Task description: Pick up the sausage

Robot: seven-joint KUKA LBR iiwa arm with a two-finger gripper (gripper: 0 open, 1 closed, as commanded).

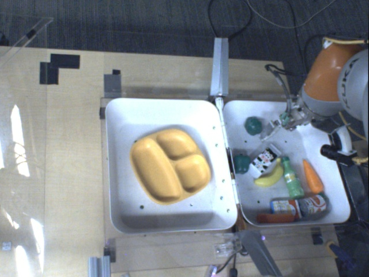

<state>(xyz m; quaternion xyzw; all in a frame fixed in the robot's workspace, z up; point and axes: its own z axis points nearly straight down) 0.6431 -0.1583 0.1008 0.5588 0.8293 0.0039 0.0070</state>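
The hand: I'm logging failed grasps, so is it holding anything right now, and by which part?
Nothing is held. The hand hovers over the right bin's far end, while the sausage lies at the near edge.

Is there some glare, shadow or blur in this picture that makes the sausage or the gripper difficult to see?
Camera view: light is even and soft; pale streaks of glare lie on the clear sheet at far left, away from both bins. The sausage sits in slight shadow by the right bin's near wall, its red still readable. The gripper is small and a little blurred, so its fingers are hard to make out.
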